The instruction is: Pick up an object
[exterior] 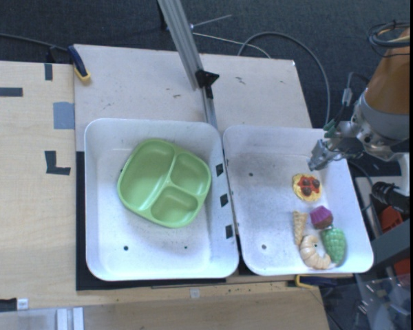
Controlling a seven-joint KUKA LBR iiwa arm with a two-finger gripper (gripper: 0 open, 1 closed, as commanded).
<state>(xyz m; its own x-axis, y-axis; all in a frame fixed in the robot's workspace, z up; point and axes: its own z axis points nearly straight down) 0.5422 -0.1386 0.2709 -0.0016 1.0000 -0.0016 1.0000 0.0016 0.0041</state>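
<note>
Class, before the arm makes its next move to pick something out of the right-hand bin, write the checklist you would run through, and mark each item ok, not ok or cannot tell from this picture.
1. Objects available in the right bin: ok. A small tart, a purple piece, a green piece and a pale shrimp-like piece lie there.
2. Gripper positioned over that bin: ok, above its upper right part, just above the tart.
3. Nothing already held: cannot tell.
4. Jaws ready to close: cannot tell; too blurred.
5. Target stands apart: ok for the tart; not ok for the lower pieces, which crowd together.
6. Green plate out of the way: ok, in the left bin.
</note>
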